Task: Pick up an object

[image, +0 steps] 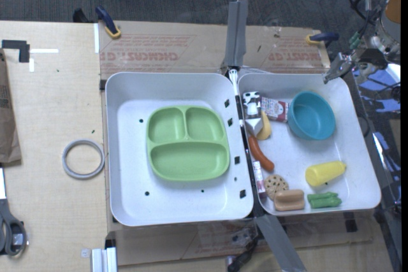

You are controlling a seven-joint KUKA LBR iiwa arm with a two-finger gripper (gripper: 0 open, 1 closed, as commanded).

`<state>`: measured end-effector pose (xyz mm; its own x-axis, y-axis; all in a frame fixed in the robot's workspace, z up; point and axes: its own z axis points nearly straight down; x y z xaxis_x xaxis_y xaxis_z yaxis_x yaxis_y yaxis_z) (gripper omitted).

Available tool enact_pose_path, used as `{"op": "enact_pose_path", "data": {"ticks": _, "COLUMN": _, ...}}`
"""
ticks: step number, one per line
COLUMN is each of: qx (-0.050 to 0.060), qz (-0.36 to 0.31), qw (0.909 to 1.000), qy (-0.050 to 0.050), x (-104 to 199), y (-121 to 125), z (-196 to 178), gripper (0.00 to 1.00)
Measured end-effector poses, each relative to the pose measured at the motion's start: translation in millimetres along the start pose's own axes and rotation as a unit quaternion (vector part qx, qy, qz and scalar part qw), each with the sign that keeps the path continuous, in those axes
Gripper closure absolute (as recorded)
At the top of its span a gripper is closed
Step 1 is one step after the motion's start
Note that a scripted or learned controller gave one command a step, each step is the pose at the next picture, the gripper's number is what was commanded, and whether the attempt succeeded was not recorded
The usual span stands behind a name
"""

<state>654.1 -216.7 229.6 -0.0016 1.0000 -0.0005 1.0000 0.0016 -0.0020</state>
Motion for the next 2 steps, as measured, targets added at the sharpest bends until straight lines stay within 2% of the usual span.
{"op": "enact_pose_path", "data": {"ticks": 1, "qx": 0.001, "qz": 0.017, "qw": 0.9999, "qy": 0.000, "x": 55.7, "y": 4.4, "z": 97.2, "gripper": 0.00}}
{"op": "enact_pose_path", "data": {"ticks": 2, "qx": -0.006, "qz": 0.026, "qw": 0.9996, "qy": -0.001, "x": 51.5, "y": -63.6, "z": 132.9, "gripper": 0.00}}
